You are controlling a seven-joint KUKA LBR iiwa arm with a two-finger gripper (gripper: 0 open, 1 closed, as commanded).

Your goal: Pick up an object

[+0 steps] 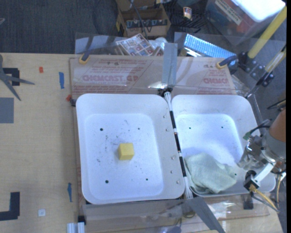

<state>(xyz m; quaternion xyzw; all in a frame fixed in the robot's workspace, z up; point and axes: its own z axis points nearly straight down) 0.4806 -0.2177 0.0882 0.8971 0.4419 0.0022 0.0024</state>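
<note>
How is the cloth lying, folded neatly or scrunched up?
Scrunched up: the cloth lies in a wrinkly, lumpy heap in the right bin.

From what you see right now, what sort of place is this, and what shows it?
Probably a robotics lab: a robot arm's gripper hangs over the right of two shallow white plastic bins on a wooden bench; a small yellow cube lies in the left, a crumpled pale cloth in the right.

Pale wood bench top (36,150). Dark blue-grey floor (45,22) beyond far edge. Brown cardboard box (136,31) on floor. Small blue tape bits (61,80), black tape marks (13,202) on wood. Yellow pole (268,32) top right, bright light (266,7) beside it.
</note>
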